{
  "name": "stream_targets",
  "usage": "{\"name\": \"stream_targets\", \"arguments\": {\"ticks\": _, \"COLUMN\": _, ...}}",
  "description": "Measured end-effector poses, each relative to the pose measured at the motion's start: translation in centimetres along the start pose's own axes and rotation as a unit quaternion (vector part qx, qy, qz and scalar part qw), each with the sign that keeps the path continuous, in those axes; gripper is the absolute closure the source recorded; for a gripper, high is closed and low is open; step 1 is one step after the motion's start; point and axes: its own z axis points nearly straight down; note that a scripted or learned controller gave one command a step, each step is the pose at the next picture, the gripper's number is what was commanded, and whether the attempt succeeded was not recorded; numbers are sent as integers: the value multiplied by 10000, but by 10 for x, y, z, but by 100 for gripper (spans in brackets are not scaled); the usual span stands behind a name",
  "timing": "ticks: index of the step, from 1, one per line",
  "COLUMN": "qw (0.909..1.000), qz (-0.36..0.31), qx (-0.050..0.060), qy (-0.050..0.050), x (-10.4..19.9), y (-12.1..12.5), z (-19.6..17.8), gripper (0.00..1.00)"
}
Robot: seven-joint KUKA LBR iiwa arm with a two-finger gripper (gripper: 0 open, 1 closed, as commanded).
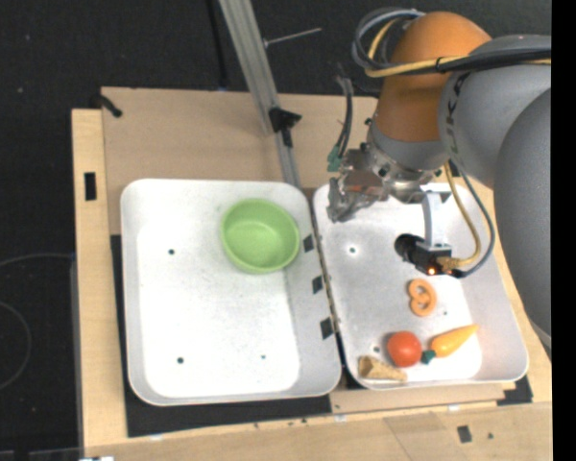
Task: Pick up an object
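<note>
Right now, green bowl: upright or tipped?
Upright. The green bowl sits in the left bin with its round opening facing up, inside visible and empty.

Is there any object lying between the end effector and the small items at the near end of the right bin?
Nothing visible blocks the way. The end effector is over the far left corner of the right bin. The pretzel, tomato and carrot lie toward the near end, with bare bin floor between.
</note>
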Motion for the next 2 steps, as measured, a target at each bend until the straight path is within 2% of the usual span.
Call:
{"name": "stream_targets", "arguments": {"ticks": 1, "qw": 10000, "qz": 3, "qx": -4, "qy": -8, "x": 48, "y": 14, "z": 9, "gripper": 100}}
{"name": "stream_targets", "arguments": {"ticks": 2, "qw": 10000, "qz": -12, "qx": -14, "qy": -2, "x": 88, "y": 43, "z": 9, "gripper": 100}}
